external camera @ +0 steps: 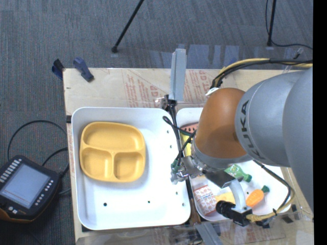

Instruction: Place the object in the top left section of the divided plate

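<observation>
While the left bin [102,208] holds the divided plate [112,151], toys fill the right bin [204,216].

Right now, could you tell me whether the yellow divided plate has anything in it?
Empty: all three sections of the divided plate show bare yellow.

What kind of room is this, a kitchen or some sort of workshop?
Most likely a robotics lab, not a kitchen: a big grey arm reaches over white bins on a bench, a handheld control screen lies on grey carpet, and the yellow divided plate looks like a test prop.

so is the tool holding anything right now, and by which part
Cannot be told: the arm hangs over the right bin and covers the tool's tip.
</observation>
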